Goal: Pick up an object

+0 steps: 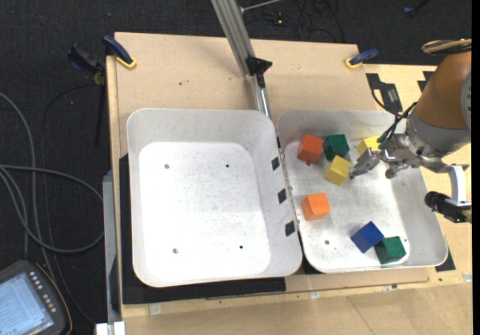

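Observation:
The right bin (417, 215) holds several small blocks. An orange block (310, 148), a green block (336, 146) and a yellow block (338, 169) cluster at its far left. Another yellow block (368, 145) lies just behind my gripper (376, 168) and is partly covered by it. My gripper hangs over the bin's far right part, fingers spread with nothing between them, a little right of the first yellow block. Nearer the front lie a second orange block (316, 206), a blue block (367, 237) and a second green block (390, 249).
The left bin (195, 191) stands beside the right one, their rims meeting at the middle. A metal pole (229, 11) slants in from the top toward the bins' junction. Clamps sit at the bench's back corners.

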Motion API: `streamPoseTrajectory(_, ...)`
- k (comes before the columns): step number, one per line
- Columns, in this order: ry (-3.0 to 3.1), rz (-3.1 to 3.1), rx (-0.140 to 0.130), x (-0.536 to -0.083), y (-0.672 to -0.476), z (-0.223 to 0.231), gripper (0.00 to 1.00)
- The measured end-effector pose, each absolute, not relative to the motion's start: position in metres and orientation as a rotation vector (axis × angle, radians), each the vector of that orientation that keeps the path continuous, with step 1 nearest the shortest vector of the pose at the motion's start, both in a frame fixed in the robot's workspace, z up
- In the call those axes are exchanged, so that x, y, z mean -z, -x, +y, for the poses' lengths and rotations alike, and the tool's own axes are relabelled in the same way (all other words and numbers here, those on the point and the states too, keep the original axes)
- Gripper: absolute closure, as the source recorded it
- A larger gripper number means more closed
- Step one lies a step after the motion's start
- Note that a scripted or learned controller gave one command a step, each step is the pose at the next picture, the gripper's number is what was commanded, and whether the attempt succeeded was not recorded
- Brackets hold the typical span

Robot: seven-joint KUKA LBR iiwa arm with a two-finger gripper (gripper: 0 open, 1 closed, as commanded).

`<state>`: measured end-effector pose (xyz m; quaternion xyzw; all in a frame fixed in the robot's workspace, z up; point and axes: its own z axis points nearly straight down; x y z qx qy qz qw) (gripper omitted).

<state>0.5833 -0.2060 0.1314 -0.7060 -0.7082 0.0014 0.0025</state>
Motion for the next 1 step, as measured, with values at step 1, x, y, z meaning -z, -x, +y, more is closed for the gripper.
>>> streamPoseTrajectory(1,2.219,-2.221,-0.003,-0.0931,-0.5831,-0.2051,0.0)
